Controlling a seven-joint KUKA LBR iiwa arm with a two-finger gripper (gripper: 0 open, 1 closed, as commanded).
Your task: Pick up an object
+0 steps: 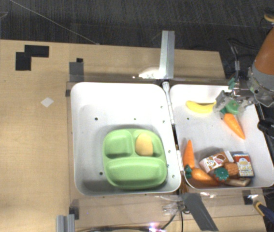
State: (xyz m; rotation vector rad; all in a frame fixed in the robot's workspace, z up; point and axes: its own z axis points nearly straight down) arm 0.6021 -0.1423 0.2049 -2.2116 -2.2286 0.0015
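- Carrot (pixel 234 124) lies at two o'clock in the right bin (pixel 271 175), leafy end touching the gripper (pixel 233 102).
- Jaw state cannot be told; the gripper's placement suggests a grasp attempt.

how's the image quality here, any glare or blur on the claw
Camera view: soft, slightly blurred overall; the claw is smeared, so its fingers can't be made out. A bright glare spot sits at the left bin's top rim, and the green divided plate casts a soft shadow to its left.
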